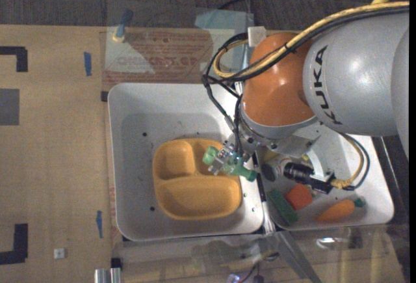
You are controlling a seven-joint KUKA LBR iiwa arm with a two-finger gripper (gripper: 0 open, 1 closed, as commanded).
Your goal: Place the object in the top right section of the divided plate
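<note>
Gripper over divided plate top right section | I cannot tell its grip; green object partly hidden | right bin mostly covered by arm.

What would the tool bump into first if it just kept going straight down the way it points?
Probably the yellow divided plate. The tool hangs over the plate's upper right section, in the left white bin, so it would likely meet that section's floor, though height is hard to judge from above.
</note>
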